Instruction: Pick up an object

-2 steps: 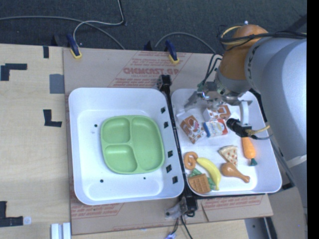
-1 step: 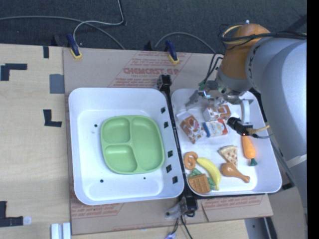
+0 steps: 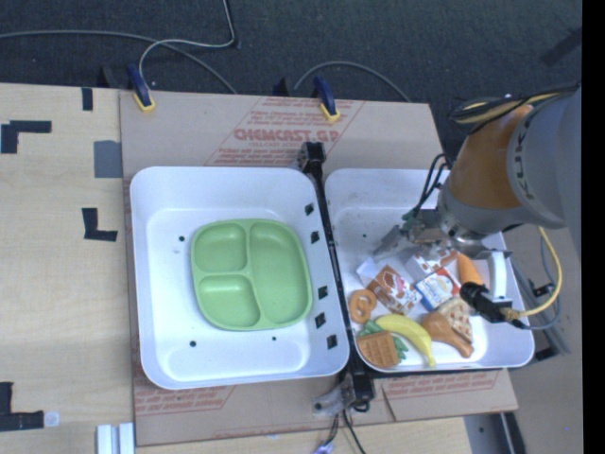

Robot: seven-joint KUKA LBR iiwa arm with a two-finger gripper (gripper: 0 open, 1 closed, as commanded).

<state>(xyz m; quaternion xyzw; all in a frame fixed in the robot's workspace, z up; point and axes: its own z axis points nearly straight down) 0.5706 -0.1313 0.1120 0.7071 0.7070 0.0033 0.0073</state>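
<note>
My gripper (image 3: 405, 238) hangs low over the middle of the right bin (image 3: 369, 189), just above a heap of toy food. Right below it lie a brown snack packet (image 3: 391, 288) and a blue and white packet (image 3: 436, 289). An orange carrot (image 3: 469, 270) sits to their right. Along the bin's front edge are a pretzel (image 3: 361, 304), a yellow banana (image 3: 407, 334), a waffle piece (image 3: 378, 350) and a brown pizza slice (image 3: 452, 326). Nothing shows lifted off the bin floor.
The left bin (image 3: 161, 206) holds a green divided plate (image 3: 250, 274). A black divider (image 3: 321, 244) runs between the bins. The grey arm with its orange band (image 3: 487, 168) reaches in over the right bin's far right side. Cables (image 3: 189, 45) lie beyond the bench.
</note>
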